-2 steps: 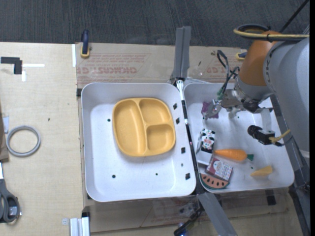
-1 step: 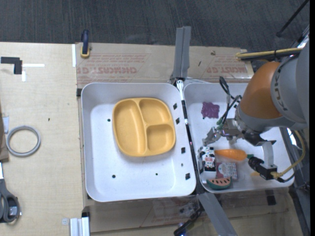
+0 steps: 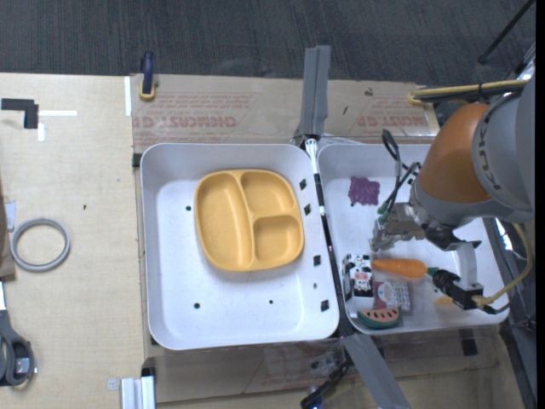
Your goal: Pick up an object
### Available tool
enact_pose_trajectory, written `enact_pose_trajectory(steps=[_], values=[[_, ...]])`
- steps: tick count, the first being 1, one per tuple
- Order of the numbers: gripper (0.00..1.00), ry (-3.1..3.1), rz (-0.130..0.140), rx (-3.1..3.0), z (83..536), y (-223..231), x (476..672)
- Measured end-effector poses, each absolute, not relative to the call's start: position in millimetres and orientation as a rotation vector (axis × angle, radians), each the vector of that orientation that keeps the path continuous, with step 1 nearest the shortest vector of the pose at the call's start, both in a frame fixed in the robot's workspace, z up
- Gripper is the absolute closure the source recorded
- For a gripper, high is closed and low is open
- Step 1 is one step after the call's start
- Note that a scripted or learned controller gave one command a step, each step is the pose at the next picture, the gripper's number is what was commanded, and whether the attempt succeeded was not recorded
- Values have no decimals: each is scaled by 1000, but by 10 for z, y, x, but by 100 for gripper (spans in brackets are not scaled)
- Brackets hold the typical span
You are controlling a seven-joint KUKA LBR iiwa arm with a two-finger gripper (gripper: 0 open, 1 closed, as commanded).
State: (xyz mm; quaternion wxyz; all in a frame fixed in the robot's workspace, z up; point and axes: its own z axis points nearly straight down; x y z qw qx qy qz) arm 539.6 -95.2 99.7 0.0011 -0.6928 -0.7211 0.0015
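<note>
Right bin point(image 3: 341, 156), item: carrot point(image 3: 398, 267) at bin's 6 o'clock; tool point(image 3: 387, 233) hovers just at its 11 o'clock, opening cannot be told; lower squarely, straddling carrot's middle, avoiding watermelon slice point(image 3: 379, 317).

Pincer point(image 3: 385, 233) above carrot point(image 3: 398, 267)

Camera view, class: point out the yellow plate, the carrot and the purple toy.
Yellow plate point(image 3: 223, 228): camera view, floor of its large compartment.
Carrot point(image 3: 398, 267): camera view, middle of its orange body.
Purple toy point(image 3: 364, 191): camera view, its centre.
</note>
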Motion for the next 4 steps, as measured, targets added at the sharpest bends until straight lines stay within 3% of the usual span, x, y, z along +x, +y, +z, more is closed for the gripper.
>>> enact_pose_trajectory(steps=[1,2,3,4], values=[[100,-2262,7,-2176,1082,-963,5397],[0,-2262,7,-2176,1081,-962,5397],[0,-2250,3,-2192,910,-1456,4906],[0,-2522,0,-1876,918,-1497,4985]])
